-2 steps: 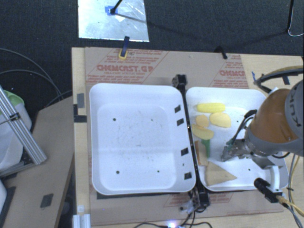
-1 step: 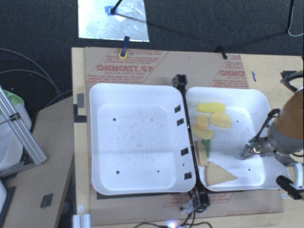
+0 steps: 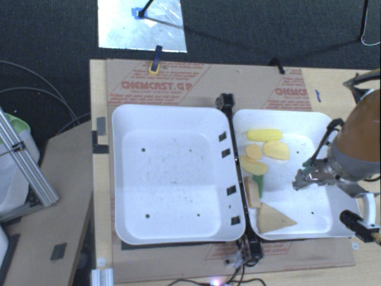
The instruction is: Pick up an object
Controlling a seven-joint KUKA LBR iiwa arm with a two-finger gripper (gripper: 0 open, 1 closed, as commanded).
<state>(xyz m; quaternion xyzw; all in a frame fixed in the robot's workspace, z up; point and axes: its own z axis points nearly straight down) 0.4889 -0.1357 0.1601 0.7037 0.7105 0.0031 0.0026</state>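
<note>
In the right bin (image 3: pixel 309 124) lie several pale food-like pieces along its left side: a long yellow one (image 3: pixel 264 135) at the back, a yellow oval (image 3: pixel 276 152), a small orange-yellow round piece (image 3: pixel 254 152), a yellow-green piece (image 3: pixel 254 167), a tan stick with a green strip (image 3: pixel 254 190) and a tan wedge (image 3: pixel 274 218) at the front. My gripper (image 3: pixel 303 178) hangs over the middle of the right bin, to the right of these pieces and apart from them. Its fingertips point left and nothing shows between them.
The left bin (image 3: pixel 172 174) stands beside the right one, with black clips (image 3: pixel 229 171) along the shared wall. Both rest on a cardboard sheet (image 3: pixel 196 82). A shiny metal sheet (image 3: pixel 141 15) lies at the back, and an aluminium frame (image 3: pixel 24 165) stands at far left.
</note>
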